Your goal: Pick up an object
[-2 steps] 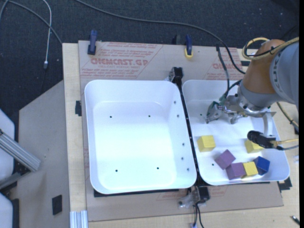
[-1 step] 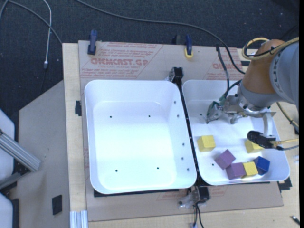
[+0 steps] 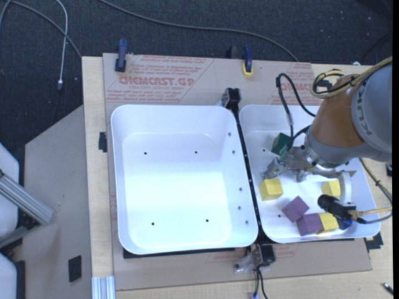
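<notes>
Yellow block [image 3: 270,189] lies in the right bin [image 3: 262,120] just below the gripper [image 3: 278,166], whose jaws I cannot tell apart; approach seems underway, so next comes descending and closing on it.

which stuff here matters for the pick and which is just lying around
For the job:
- gripper
- yellow foam block
- purple foam cube
- green block
- right white bin

Lying about:
- left white bin
- blue clamp
- grey cable
</notes>
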`<move>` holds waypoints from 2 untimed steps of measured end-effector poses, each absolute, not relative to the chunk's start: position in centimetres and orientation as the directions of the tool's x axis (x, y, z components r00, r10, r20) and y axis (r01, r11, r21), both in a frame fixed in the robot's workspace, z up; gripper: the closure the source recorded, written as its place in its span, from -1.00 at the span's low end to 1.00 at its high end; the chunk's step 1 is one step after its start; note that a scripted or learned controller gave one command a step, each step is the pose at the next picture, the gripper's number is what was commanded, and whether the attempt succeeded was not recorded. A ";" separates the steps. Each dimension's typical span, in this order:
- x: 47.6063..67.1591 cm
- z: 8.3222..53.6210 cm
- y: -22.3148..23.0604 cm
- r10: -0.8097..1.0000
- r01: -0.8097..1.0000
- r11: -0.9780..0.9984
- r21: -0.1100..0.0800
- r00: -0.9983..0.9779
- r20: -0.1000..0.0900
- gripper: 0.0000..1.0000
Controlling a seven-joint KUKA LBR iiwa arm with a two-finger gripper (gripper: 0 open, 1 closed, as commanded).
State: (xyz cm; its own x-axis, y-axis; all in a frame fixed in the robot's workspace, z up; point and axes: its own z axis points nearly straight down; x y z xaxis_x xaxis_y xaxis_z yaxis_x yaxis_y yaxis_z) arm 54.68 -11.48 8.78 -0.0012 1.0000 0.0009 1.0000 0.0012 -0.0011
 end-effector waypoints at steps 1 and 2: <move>62.3 8.8 -14.5 1.000 1.000 0.000 0.002 0.000 -0.001 -1.00; 62.3 9.9 -14.4 1.000 1.000 0.001 0.001 -0.001 0.000 1.00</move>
